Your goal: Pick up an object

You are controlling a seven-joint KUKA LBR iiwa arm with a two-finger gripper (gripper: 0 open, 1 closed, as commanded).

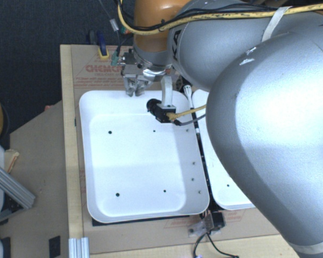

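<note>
Presently the pick has not been completed, as far as the view shows: nothing is seen pinched at the tool, and the lift is still to be done.

1. Nearest the camera, the tan board-topped desk (70, 144) carries both containers. A small dark connector with a trailing lead (211, 222) lies at its front edge.
2. The shallow white plastic left bin (145, 214) sits just behind that edge. Its visible floor is plain white, marked by a few small dark dots that read as holes or fixings rather than loose items.
3. The shallow white plastic right bin (226, 195) lies beside it, the two rims touching or nearly so. Most of it is covered by the large grey robot arm (269, 117), so its contents cannot be judged. The object to be picked may lie there, hidden, but this cannot be confirmed.
4. Over the far right part of the left bin, a small black unit on a white bracket (159, 110) hangs from the wrist, with a thin yellow cable (191, 110) leading off it.
5. The grey metal two-finger tool (134, 90) stands at the far rim of the left bin, pointing down. Whether it is spread or pressed together cannot be told at this resolution.
6. Above it sits the rounded orange wrist band (159, 4).

Remaining work: locate an object, close on it, raise it.
</note>
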